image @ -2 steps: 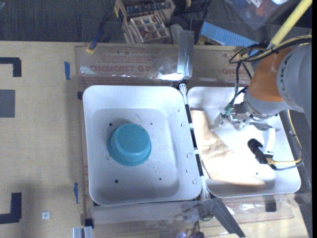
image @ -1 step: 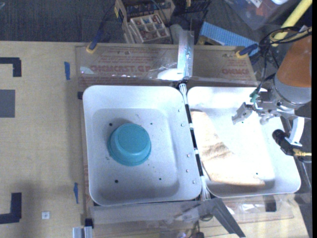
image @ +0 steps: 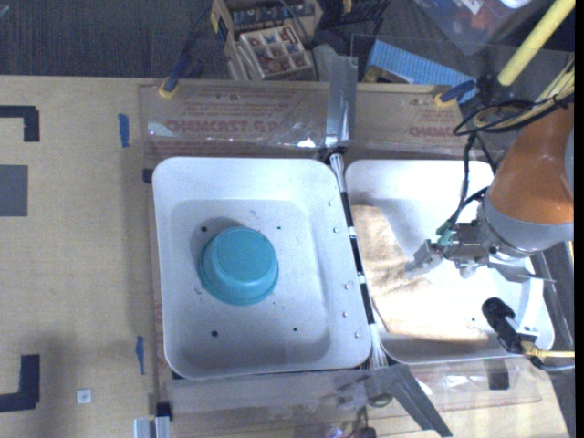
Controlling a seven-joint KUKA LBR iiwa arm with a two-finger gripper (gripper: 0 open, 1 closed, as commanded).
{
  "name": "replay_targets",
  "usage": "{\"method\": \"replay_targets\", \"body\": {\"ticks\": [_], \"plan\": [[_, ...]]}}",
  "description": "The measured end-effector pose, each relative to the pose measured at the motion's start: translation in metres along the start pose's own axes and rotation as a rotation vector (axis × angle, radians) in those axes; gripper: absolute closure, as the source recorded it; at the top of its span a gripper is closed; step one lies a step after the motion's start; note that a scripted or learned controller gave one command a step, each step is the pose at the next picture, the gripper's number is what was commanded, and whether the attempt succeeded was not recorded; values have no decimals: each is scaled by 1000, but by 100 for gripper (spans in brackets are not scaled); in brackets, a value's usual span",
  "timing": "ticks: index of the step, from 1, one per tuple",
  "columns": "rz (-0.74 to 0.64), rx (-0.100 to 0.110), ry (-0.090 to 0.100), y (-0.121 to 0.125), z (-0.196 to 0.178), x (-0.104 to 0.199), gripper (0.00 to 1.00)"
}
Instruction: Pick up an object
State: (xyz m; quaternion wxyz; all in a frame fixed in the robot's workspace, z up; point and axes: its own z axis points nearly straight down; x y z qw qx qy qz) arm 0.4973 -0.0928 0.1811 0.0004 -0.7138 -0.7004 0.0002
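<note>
A teal bowl (image: 239,265) lies upside down in the left bin (image: 182,185), a little left of its middle. A tan, rough-looking flat thing (image: 372,241) lies along the left wall of the right bin (image: 401,179). My gripper (image: 425,260) hangs low in the right bin, just right of the tan thing and close to its edge. Whether it touches that thing cannot be told. The grey and orange arm (image: 534,185) comes in from the right above it.
The two white bins stand side by side, parted by a shared rim (image: 354,254). Clear plastic sheeting (image: 246,121) and clutter lie behind them. Blue tape marks (image: 123,129) sit on the wooden bench to the left.
</note>
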Motion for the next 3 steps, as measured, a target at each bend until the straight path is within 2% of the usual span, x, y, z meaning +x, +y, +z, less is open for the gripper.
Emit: {"method": "replay_targets", "body": {"ticks": [1, 2, 3], "plan": [[-108, -9, -1, 39, 89, -9, 0], [-105, -11, 0, 40, 78, -10, 100], [-115, -1, -1, 92, -4, 11, 100]]}}
